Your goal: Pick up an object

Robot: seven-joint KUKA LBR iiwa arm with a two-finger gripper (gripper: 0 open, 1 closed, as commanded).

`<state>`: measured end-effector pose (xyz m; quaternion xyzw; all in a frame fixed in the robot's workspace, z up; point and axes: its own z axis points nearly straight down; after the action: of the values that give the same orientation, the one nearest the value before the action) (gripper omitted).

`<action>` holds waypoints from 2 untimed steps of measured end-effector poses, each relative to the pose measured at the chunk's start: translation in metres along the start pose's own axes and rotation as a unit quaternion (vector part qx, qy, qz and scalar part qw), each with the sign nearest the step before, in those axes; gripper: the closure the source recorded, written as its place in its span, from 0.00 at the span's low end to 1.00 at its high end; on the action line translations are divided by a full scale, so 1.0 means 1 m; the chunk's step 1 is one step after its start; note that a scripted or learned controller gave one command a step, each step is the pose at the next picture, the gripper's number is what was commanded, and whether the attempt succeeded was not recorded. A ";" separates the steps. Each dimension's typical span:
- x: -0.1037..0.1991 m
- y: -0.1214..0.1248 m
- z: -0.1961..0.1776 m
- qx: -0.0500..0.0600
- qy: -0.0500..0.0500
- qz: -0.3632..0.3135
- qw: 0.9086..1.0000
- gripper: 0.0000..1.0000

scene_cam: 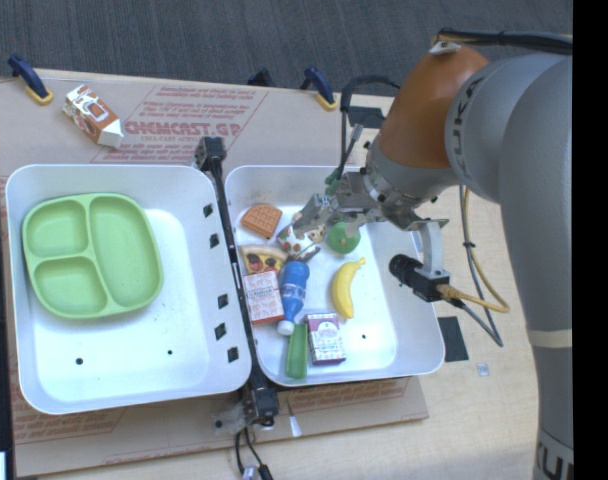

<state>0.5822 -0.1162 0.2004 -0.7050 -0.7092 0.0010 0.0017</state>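
Arm reaches in from the right, wrist bent down over the far part of the right bin. Left bin: a green divided plate at its left side. Right bin, left to right: waffle, small red box, blue bottle, green marker, pink box, banana, green ball. Gripper low beside the waffle, just left of the ball, fingers around a small spotted object; grip unclear, cannot tell
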 end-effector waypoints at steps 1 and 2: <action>-0.007 0.022 0.105 -0.004 -0.001 0.000 1.000 0.00; -0.007 0.021 0.096 -0.002 -0.001 -0.001 1.000 1.00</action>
<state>0.6031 -0.1226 0.1043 -0.7040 -0.7102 0.0003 -0.0007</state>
